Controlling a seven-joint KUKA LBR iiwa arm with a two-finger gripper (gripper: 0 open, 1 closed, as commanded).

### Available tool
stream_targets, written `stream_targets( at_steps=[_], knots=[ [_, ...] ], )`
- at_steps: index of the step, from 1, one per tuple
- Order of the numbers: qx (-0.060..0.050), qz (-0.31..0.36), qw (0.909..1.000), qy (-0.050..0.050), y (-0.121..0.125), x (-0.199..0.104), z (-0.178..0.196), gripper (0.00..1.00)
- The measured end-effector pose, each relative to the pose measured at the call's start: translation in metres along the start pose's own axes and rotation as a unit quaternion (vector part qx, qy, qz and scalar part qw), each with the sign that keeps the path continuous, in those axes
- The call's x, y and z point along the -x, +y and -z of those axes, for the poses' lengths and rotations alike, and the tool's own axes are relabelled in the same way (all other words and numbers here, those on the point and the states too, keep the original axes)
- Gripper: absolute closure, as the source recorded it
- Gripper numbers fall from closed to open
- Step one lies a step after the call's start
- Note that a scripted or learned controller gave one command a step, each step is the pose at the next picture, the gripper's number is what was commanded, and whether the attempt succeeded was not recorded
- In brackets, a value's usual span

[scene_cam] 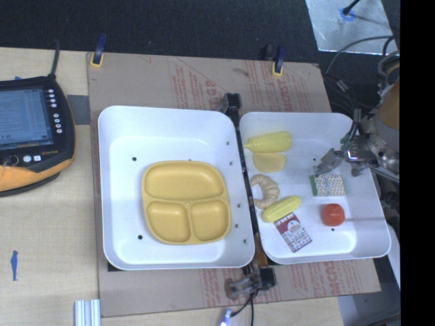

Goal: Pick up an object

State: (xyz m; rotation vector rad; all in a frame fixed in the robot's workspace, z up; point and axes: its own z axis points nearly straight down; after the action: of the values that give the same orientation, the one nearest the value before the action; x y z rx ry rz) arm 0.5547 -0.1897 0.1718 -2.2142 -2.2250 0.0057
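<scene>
Right bin (367, 250): card (293, 231) near the front rim, tomato (332, 214), two corn cobs (281, 208), pretzel (264, 189), packet (328, 184). Left bin (115, 182): one divided tray (185, 201), open margins. Gripper (338, 156) at the right rim; jaws' state cannot be told.

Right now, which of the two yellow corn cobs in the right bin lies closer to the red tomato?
The lower yellow corn cob, lying aslant beside the tan pretzel ring, is closer to the red tomato. The other yellow cob lies near the bin's far edge.
</scene>
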Motion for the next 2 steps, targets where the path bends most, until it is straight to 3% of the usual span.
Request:
stream_targets(
  at_steps=[1, 2],
  knots=[
    [0.000, 0.002, 1.0000, 0.000, 0.027, -0.064, -0.015, 0.00],
    [0.004, -0.002, 1.0000, -0.001, 0.073, 0.011, 0.095, 0.00]
  ],
)
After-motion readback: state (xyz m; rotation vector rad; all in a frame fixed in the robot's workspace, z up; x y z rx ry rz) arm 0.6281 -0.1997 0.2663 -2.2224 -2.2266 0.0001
